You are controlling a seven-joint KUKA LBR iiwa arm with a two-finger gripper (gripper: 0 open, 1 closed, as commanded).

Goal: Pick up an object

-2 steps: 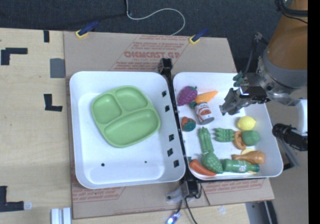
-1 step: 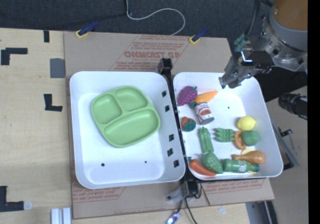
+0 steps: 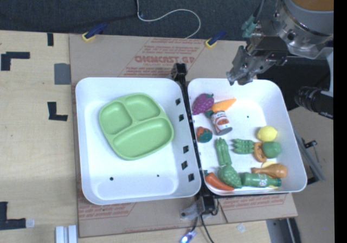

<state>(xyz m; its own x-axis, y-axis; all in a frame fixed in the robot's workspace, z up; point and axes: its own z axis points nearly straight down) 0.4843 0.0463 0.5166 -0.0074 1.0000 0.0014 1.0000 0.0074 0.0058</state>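
My gripper (image 3: 237, 78) hangs over the far edge of the right bin (image 3: 286, 107), above and to the right of a purple grape bunch (image 3: 202, 103). Nothing shows between its fingers. Below it lie an orange carrot (image 3: 224, 104), a small red-labelled can (image 3: 221, 121), a yellow lemon (image 3: 267, 133), a green round fruit (image 3: 271, 149) and several green vegetables (image 3: 223, 152) near the bin's front.
The left bin (image 3: 92, 182) holds a green divided plate (image 3: 136, 125). A black hinge strip (image 3: 187, 128) runs between the bins. A white cable (image 3: 162, 17) lies on the dark surface behind the cardboard sheet. The arm's grey body (image 3: 303, 8) fills the upper right.
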